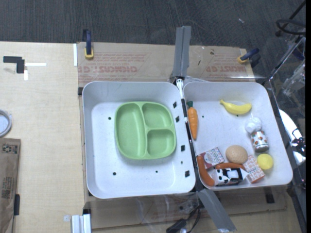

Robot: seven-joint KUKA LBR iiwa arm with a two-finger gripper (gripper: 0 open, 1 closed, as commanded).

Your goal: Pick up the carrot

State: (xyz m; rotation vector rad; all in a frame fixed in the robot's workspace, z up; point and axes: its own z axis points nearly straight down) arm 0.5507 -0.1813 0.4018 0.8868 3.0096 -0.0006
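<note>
Nothing has been picked up yet, by the look of it. The carrot lies against the left wall of the right bin, leafy end up. I can't tell what the jaws are doing. The whole grab remains.

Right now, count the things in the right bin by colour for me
Orange: 2, the carrot and the sausage
Yellow: 2, banana, lemon
Tan: 1, bun
Mixed print: 4, bottle, three cartons
Total: 9
</note>
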